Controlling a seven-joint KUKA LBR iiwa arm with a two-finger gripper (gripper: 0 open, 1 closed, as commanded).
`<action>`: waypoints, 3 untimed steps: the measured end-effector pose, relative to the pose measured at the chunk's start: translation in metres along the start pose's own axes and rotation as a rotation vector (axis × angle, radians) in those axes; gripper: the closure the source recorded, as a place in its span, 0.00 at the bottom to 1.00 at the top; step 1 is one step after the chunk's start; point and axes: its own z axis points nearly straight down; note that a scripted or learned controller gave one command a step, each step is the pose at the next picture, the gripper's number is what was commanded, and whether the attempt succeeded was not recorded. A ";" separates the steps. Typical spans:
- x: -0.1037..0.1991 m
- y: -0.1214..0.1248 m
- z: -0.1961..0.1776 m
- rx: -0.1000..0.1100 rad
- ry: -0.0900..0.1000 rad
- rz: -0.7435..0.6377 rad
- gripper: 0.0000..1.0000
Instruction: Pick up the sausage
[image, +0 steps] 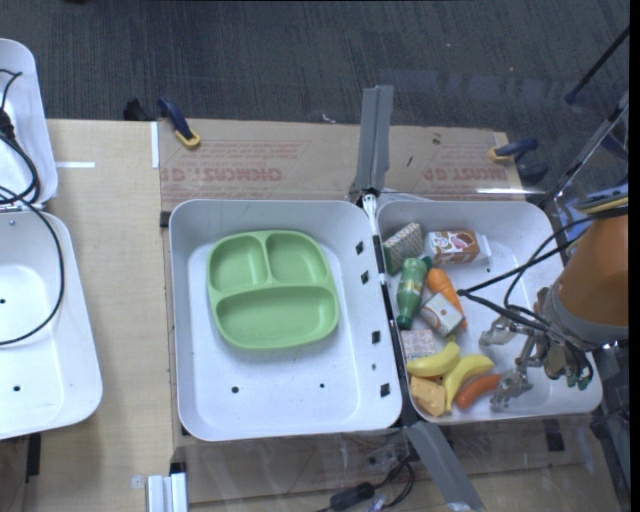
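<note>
Sausage (476, 389) just left of tool (516, 384)

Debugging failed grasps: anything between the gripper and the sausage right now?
Nothing visible. The gripper hangs just right of the sausage, bare bin floor between them. The banana presses against the sausage's far side, so a grasp may catch both.

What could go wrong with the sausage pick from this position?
1. The sausage lies against a banana near the right bin's front wall, so the gripper may catch the banana or nudge it instead.
2. Loose cables cross the bin above the toys and could snag on the arm.
</note>
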 end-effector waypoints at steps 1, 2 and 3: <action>-0.001 0.000 -0.006 -0.002 0.002 0.004 1.00; -0.052 0.044 -0.110 0.000 0.001 0.036 1.00; -0.094 0.079 -0.175 0.000 -0.002 0.049 1.00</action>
